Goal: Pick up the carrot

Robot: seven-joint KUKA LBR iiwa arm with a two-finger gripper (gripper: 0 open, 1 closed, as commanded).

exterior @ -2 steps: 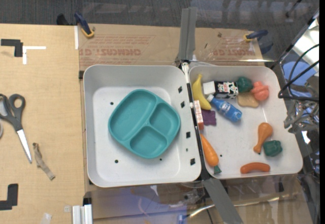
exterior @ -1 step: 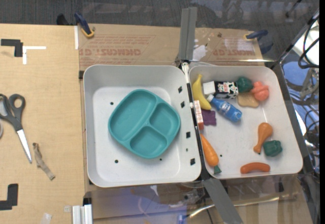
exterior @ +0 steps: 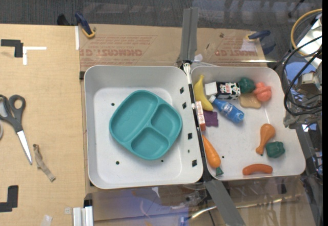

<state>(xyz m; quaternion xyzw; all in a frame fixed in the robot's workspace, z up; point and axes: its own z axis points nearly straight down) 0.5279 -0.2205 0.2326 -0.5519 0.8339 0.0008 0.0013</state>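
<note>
Down in the right bin (exterior: 287,168), the orange carrot (exterior: 210,153) lies long and thin, its green tip pointing away from the yellow banana (exterior: 202,95).

Robot-side hardware at the right edge, black cables (exterior: 293,98) looped downward, yellow cable (exterior: 299,21) arcing above, pale housing (exterior: 310,41) cut off, pose unreadable

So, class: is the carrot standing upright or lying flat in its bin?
Lying flat. The carrot rests lengthwise on the floor of the right bin, along its left wall, green end toward the near corner.
</note>
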